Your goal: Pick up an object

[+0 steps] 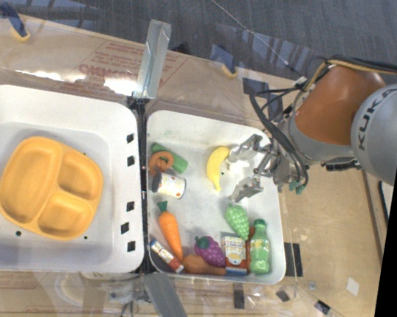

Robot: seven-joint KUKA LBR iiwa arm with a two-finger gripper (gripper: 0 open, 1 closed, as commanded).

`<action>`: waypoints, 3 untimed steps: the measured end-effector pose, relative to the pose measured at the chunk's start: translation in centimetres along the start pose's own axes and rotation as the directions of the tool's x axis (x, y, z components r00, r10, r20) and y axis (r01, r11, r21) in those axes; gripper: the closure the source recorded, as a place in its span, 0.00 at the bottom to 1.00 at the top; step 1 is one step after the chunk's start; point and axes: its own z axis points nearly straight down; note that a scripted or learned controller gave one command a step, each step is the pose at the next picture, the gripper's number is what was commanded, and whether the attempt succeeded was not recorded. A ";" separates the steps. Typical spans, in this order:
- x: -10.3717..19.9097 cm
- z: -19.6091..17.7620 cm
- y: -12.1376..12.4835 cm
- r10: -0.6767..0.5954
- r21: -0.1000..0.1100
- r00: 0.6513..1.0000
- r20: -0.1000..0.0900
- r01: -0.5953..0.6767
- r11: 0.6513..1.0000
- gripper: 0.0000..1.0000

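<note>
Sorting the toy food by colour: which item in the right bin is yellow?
The curved yellow toy banana, near the bin's far side, just left of the gripper; the others are orange, green, purple or red.

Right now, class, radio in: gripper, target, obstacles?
Gripper open, nothing between fingers, over right bin. Banana just beside it, not picked up. Green grapes close below.

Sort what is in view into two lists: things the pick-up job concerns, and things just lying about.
Job:
hand, above the right bin
banana
carrot
green bottle
grapes
small can

Lying about:
yellow divided plate in the left bin
</note>
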 end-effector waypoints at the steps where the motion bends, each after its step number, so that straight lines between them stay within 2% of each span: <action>1: -4.2 8.1 2.9 0.007 -0.004 1.000 -0.011 -0.007 1.000 0.00; 2: -4.6 6.5 3.0 0.000 -0.001 1.000 0.001 0.000 1.000 1.00; 3: -4.0 -1.1 0.2 -0.341 0.000 0.940 0.002 0.341 0.940 1.00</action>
